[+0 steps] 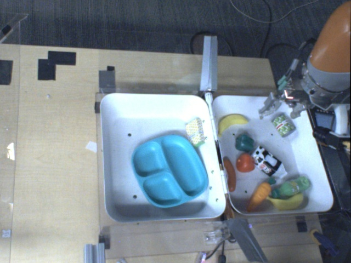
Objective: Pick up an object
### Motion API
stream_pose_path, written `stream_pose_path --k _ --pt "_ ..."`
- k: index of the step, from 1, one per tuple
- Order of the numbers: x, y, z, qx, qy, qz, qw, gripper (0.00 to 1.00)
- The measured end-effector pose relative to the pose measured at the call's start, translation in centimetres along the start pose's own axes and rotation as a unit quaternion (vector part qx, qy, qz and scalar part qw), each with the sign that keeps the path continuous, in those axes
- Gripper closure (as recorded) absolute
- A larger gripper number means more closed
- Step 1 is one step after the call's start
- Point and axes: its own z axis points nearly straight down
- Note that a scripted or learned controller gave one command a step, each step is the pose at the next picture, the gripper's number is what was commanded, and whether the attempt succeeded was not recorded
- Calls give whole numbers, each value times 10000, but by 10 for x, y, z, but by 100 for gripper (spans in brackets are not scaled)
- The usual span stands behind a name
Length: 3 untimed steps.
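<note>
Camera view: wooden surface (49, 163) carrying two white bins side by side. Left bin (118, 147) holds a blue divided plate (170, 170), tilted diagonally, three compartments. A small yellow-white patterned packet (196, 130) sits at the plate's upper right corner, against the bin's right wall.

Right bin (312, 163) holds the clutter. Yellow rounded item (232, 122) at upper left of the bin. Dark teal lump (244, 142) just below it. Red-orange ball (244, 163) below that, touching a black-and-white cow-patterned item (266, 161) to its right. Reddish-brown sausage shape (230, 174) lies along the left wall. Orange carrot (259, 195) slanted at bottom, near a green toy (290, 187) resting on a yellow banana-like piece (285, 203) at the lower right. Small green-and-white packet (283, 125) near the top right of the bin.

Arm comes in from the right, orange band (332, 37) at the top right corner, grey wrist below. Claw (281, 107) hangs over the upper right part of the right bin, just above and beside the green-and-white packet. Fingers (268, 106) look spread apart, nothing between them. Packet lies on the bin floor, apart from the fingertips. No object lifted; all items rest in the bins.
</note>
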Motion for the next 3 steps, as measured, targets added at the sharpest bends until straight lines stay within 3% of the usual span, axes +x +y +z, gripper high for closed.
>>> stream_pose_path --k 1,2,3 --pt "14 -7 34 -11 2 613 9981 0" --pt "-16 16 160 -20 -1 865 9963 0" --pt "-30 -48 166 -45 -2 836 9965 0"
